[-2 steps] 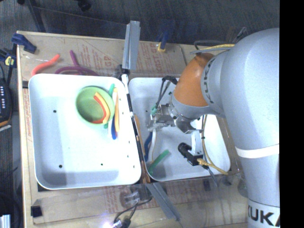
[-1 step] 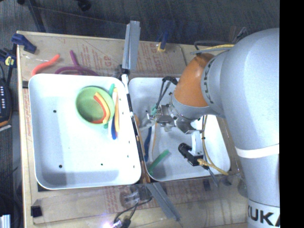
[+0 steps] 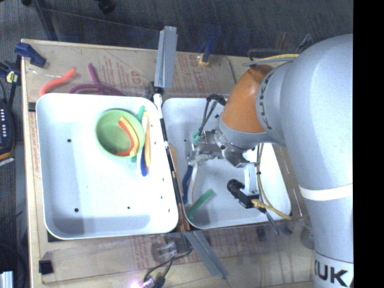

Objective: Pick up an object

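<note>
your gripper point(image 3: 201, 152) is hovering mid-frame over the right white plastic bin point(image 3: 264, 218); i cannot tell its finger state. the slim green stick point(image 3: 200, 201) is hugging the lower-left wall, risking a miss.

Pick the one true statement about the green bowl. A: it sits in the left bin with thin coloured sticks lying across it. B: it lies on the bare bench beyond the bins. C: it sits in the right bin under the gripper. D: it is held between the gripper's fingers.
A: the green bowl rests inside the left bin, with coloured sticks across its right side, while the gripper is over the right bin.
</note>
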### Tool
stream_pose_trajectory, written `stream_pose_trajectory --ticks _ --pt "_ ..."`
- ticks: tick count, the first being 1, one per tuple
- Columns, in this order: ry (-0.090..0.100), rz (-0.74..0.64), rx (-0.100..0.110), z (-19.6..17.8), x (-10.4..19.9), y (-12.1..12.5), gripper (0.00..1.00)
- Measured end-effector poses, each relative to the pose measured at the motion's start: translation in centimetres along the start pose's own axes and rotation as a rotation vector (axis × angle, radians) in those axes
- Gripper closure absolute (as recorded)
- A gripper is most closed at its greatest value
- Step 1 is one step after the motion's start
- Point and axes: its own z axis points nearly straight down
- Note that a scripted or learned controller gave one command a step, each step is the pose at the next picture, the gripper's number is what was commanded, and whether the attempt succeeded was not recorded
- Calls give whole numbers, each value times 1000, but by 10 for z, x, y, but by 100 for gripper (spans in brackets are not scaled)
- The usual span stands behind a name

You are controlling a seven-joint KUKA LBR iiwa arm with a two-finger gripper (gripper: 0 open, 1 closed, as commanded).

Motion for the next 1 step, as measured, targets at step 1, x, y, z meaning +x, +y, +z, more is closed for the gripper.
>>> stream_pose_trajectory --ticks 1 --pt "3 -35 -4 -70 15 81 100"
